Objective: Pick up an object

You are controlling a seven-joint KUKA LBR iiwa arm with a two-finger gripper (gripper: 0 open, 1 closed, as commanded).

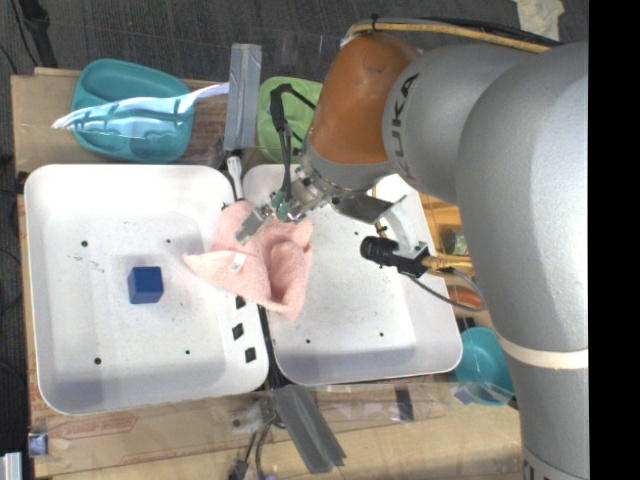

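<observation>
We see the end effector (pixel 272 211) low over the seam between the two white bins, at the top of a pink cloth (pixel 262 260). Its fingers look drawn together on a bunched fold of that cloth, with fabric between the tips. The cloth hangs from that pinch and drapes across the shared rims: one flap spreads into the left bin (pixel 60 268), the other falls into the right bin (pixel 400 343). We cannot tell whether its lower edge touches the bin floors or is lifted off them.

A blue cube (pixel 145 284) sits on the floor of the left bin, well apart from the cloth. The arm (pixel 480 148), with its orange band, covers much of the right bin. On the bench (pixel 25 98) beyond the left bin lies a teal scoop-shaped container (pixel 130 118), and a green object (pixel 275 113) shows partly behind the wrist.
</observation>
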